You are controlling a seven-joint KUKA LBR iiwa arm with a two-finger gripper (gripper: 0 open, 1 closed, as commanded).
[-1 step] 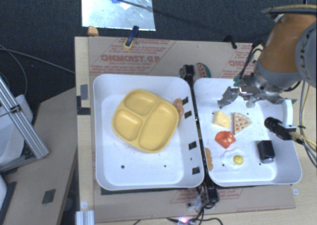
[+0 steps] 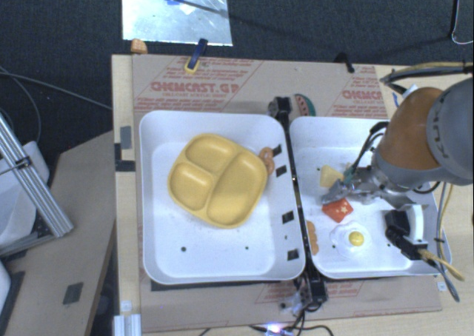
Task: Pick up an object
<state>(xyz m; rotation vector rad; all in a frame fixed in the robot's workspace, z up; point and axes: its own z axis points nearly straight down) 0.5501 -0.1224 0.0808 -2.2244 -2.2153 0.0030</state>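
I see a red piece (image 2: 337, 210) in the right bin (image 2: 318, 131), just beneath my gripper (image 2: 335, 192); I cannot tell the claw's state. A pale yellow wedge (image 2: 329, 175) sits just beyond, a fried egg (image 2: 353, 238) nearer. The left bin (image 2: 159, 253) holds a yellow divided plate (image 2: 217, 179).

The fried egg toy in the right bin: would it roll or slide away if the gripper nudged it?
The fried egg looks flat with a low yolk dome, so it probably would not roll. On the smooth right bin floor it would likely slide rather than tip. Its thin profile may make it hard for the gripper to pinch from above.
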